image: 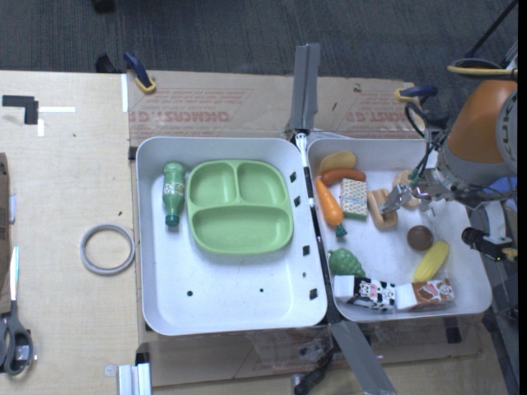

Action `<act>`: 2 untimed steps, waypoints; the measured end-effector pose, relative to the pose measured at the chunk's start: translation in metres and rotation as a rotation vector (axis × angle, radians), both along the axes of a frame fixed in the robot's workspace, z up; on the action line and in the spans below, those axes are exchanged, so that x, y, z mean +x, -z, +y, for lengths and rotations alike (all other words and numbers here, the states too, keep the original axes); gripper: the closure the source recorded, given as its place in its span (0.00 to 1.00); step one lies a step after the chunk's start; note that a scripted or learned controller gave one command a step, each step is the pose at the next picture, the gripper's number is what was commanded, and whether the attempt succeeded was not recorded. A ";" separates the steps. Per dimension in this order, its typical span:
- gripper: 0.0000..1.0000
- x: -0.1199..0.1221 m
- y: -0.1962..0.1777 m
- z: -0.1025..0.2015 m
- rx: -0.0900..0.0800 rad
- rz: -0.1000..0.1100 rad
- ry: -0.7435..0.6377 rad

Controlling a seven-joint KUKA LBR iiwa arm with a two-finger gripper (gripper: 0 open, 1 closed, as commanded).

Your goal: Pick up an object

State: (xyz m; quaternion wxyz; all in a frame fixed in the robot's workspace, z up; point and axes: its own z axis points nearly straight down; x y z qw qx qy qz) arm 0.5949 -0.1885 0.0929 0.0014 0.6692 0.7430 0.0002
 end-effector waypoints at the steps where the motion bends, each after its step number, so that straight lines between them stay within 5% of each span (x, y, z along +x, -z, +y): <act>1: 0.00 0.036 0.001 0.021 0.001 0.001 0.006; 2: 0.00 0.052 -0.001 0.088 -0.003 0.006 -0.093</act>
